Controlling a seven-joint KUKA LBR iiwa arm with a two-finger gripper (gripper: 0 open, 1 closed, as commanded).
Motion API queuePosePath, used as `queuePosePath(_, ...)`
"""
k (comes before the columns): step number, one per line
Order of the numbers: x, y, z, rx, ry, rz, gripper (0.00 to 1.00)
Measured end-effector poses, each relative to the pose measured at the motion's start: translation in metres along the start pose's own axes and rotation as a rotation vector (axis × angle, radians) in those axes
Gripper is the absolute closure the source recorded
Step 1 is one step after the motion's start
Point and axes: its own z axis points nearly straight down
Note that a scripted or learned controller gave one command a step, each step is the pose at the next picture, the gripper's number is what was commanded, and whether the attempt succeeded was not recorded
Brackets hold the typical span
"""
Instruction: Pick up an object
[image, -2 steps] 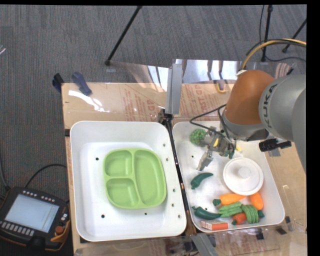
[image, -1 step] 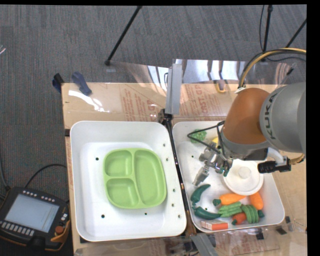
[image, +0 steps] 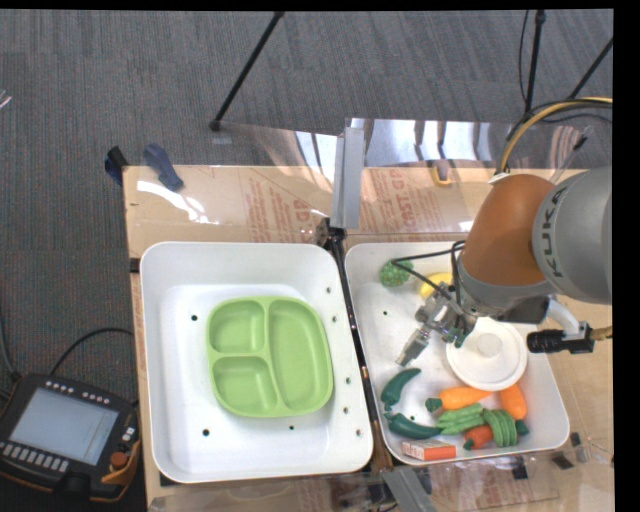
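Green pepper (image: 399, 385) lies just below-left of gripper (image: 415, 347), long axis diagonal; gripper's opening state indeterminate.

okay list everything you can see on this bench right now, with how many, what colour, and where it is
Bins: two, white, side by side on the bench.
Divided plate: one, light green, in the left bin.
Round dish: one, white, right bin.
Toy vegetables: several, green and orange, right bin's near edge.
Broccoli-like piece: one, green, right bin's far corner.
Yellow piece: one, beside it, partly hidden.
Handheld controller: one, dark, floor at lower left.
Arm: one, grey and orange, from the right.
Gripper: one, above the right bin.
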Motion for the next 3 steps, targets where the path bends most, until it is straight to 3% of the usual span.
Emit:
queuePosePath(1,-0.035,-0.046,0.000,0.000,0.000,0.100,0.00)
queuePosePath(2,-0.082,-0.032,-0.001,0.000,0.000,0.199,0.00)
queuePosePath(3,-0.068,-0.006,0.000,0.005,0.004,0.317,0.00)
